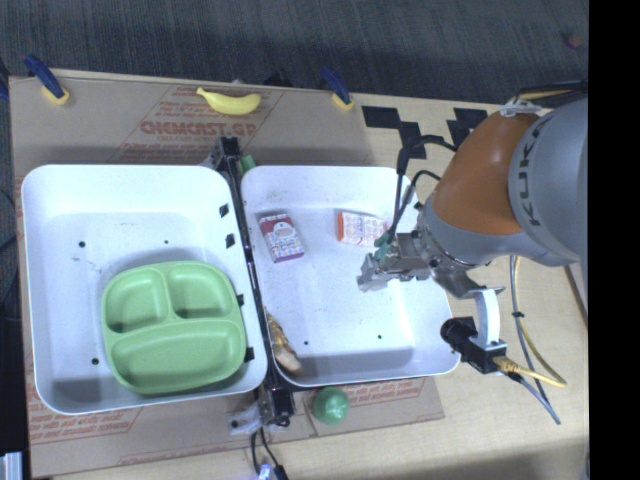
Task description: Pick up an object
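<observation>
In rt bin point(330, 363): claw point(372, 276) nr orange packet point(358, 228).

the arm point(520, 188) runs out past the right side, so its base can't be seen. its wrist covers part of the orange packet point(355, 227) and the right bin's point(330, 358) far wall. the end effector point(378, 273) is a blur of metal. print on the red packet point(281, 237) is too small to read.
</observation>
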Robot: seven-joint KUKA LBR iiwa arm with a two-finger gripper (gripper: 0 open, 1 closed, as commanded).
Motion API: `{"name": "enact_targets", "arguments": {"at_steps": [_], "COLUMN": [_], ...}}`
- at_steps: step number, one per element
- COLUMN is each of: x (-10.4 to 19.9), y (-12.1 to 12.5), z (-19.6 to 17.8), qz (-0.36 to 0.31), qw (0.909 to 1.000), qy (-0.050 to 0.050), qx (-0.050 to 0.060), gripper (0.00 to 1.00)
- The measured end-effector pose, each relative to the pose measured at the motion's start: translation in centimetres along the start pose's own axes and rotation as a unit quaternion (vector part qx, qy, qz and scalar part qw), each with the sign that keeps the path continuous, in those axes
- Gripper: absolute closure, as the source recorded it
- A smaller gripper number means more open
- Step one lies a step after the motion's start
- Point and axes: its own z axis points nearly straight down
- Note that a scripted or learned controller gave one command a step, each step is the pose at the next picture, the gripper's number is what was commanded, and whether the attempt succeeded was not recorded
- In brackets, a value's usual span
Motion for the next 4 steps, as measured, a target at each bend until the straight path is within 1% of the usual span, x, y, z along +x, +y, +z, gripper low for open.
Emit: {"name": "enact_targets", "arguments": {"at_steps": [1,2,3,4], "x": [-5.4,-3.6,-3.9,-3.1], "y": [-1.6,-1.5,-1.5,-1.0], "z": [0.5,2.4,1.2,0.5], "qz": [0.003,0.0,0.002,0.002], "qw": [1.0,1.0,1.0,1.0], "qy": [0.001,0.001,0.0,0.001], "qx": [0.001,0.0,-0.001,0.0], "gripper": [1.0,1.0,1.0,1.0]}}
